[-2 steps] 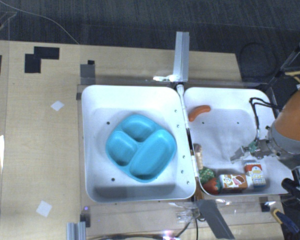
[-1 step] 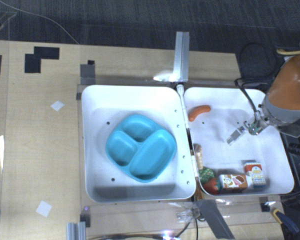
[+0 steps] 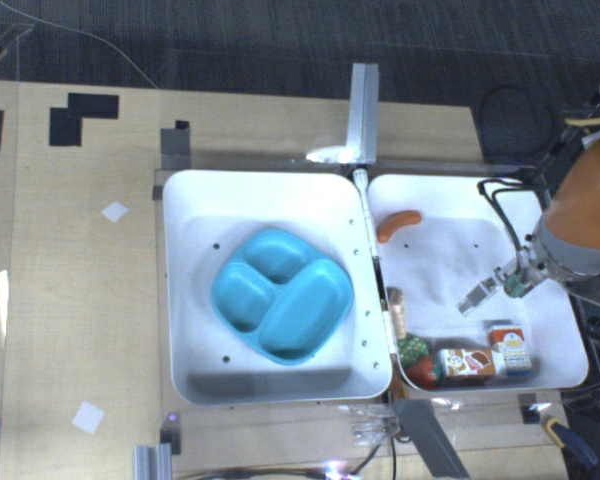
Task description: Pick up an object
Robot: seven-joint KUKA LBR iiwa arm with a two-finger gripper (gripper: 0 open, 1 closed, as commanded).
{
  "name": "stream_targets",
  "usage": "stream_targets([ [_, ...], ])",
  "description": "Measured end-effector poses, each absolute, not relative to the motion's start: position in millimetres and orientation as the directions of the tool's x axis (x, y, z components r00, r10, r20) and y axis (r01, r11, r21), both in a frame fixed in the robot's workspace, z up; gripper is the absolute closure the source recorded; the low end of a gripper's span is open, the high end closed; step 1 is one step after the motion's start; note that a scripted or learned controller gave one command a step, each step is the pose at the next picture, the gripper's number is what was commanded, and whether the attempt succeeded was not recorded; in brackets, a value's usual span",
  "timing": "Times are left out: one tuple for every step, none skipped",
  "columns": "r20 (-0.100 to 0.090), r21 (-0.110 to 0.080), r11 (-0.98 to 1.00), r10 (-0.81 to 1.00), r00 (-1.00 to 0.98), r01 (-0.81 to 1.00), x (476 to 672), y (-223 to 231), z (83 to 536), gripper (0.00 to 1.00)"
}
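Objects lie in the right bin (image 3: 580, 368): an orange sausage (image 3: 398, 224) near its far-left corner, and a vegetable piece (image 3: 416, 359), packet (image 3: 467, 363) and small carton (image 3: 511, 348) along its near edge. The gripper (image 3: 480, 294) hovers mid-bin, above the packet, fingers parted and holding nothing. A blue divided tray (image 3: 282, 295) occupies the left bin (image 3: 185, 268).

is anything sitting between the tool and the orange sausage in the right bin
Nothing visible does. The tool hangs over bare white floor of the right bin, and the sausage lies alone toward the far left corner, apart from the packages along the near wall.
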State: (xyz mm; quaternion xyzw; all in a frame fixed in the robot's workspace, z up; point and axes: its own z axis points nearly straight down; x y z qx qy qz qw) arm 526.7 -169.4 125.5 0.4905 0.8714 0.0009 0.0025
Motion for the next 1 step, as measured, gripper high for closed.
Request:
stream_targets([
  [-0.008,0.011,0.462,0.887,-0.462,0.887,491.5,-183.9,89.6,0.0],
])
